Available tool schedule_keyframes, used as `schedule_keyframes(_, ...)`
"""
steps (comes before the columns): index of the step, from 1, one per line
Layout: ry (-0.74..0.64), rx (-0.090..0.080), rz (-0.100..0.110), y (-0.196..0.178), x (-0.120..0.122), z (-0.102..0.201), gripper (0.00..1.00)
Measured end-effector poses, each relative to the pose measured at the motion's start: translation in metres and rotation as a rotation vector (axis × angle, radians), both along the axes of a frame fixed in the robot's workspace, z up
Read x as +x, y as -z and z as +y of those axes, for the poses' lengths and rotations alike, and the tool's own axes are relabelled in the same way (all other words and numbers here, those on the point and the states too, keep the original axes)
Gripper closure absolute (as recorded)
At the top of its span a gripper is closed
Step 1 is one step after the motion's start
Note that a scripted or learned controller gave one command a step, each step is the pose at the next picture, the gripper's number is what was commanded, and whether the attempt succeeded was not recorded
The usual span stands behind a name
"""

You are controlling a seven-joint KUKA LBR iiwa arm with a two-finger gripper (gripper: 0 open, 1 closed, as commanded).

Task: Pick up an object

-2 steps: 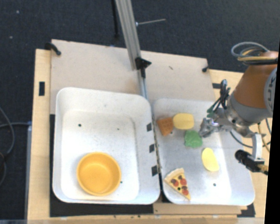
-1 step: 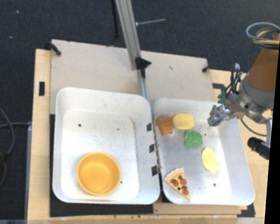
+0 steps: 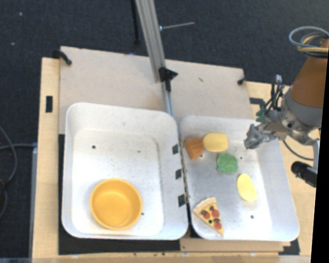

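Probably the nearest target is the small green crumpled soft-looking lump (image 3: 227,163) in the right white bin (image 3: 271,223). It looks light and yielding; take it across its middle. Just beside it, up-right, hovers the gripper (image 3: 252,139); whether open, I cannot tell.

Right bin: orange block (image 3: 194,148) touching yellow lump (image 3: 215,142), green lump (image 3: 227,163), yellow oval (image 3: 246,187), pizza slice (image 3: 209,213) lying flat.

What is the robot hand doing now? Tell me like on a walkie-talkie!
Gripper over right bin, holding nothing seen. Nearest pieces: yellow block, green lump. Nothing blocking them. Over.
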State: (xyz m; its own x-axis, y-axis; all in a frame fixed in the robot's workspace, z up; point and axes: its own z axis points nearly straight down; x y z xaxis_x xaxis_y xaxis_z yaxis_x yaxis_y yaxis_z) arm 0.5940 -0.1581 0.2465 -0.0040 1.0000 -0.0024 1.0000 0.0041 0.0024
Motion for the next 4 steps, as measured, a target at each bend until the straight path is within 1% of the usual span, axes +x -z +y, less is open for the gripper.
schedule_keyframes(1,-0.001,0.002,0.001,0.01,-0.012,0.045,1.0)
schedule_keyframes(3,-0.004,0.005,0.001,-0.011,-0.041,0.145,1.0)
schedule_keyframes(4,-0.005,0.005,0.002,-0.014,-0.053,0.203,1.0)
